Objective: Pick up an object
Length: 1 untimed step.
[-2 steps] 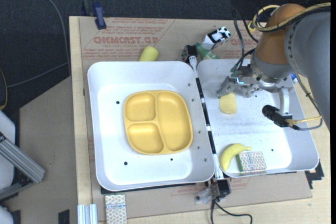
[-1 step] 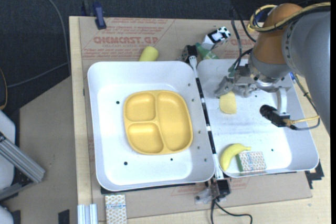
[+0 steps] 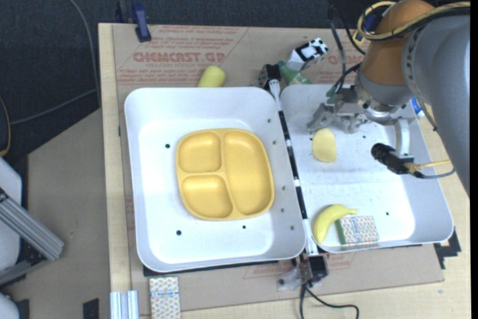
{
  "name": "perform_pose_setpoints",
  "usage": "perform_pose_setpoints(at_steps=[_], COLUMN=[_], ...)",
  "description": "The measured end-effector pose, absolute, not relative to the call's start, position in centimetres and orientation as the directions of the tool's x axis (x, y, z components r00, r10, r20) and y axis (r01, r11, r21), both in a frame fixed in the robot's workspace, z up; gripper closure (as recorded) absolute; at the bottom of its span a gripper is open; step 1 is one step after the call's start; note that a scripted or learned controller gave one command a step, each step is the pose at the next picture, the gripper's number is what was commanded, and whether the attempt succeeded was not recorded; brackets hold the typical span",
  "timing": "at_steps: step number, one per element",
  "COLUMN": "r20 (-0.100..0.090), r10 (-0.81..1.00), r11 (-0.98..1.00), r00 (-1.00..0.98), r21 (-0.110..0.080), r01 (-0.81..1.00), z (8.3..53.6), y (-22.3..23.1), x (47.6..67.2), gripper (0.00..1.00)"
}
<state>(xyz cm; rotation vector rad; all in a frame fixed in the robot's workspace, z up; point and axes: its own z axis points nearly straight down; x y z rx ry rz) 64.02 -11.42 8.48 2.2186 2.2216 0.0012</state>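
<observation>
While tray [image 3: 224,173] fills left bin [image 3: 149,123]

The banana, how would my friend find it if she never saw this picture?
Look in the right bin, down at its near edge. The banana lies there, curved and yellow, beside a small patterned box. The other yellow lump sits farther up and is stubby, not curved.

Gripper [image 3: 328,118] low, arm from right

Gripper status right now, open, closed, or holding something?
Gripper: cannot be told; it sits low in the right bin, just above the small yellow piece.
</observation>
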Motion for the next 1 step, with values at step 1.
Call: perform_pose_setpoints(at_steps=[1], r20=[0.0], r10=[1.0], r11=[0.0], r00=[0.0], r21=[-0.002], r01=[1.0], z=[8.48], y=[-11.61], x=[63.13], gripper=[0.0])
